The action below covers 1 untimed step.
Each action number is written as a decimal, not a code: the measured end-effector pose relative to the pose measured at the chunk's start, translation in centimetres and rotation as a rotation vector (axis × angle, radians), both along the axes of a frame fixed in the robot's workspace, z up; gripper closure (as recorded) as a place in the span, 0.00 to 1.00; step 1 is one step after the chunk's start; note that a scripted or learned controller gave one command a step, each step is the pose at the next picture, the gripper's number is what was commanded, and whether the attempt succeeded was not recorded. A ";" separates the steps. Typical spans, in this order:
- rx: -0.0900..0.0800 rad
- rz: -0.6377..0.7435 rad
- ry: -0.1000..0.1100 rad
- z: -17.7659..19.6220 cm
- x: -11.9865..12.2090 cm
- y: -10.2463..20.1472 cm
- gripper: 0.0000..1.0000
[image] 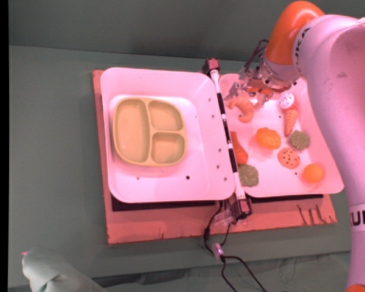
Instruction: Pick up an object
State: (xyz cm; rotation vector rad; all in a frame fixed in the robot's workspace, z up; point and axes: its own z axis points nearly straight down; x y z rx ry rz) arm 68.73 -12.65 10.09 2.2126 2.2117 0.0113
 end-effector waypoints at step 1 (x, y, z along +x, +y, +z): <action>-0.004 -0.002 -0.012 1.6 0.3 -0.1 1.00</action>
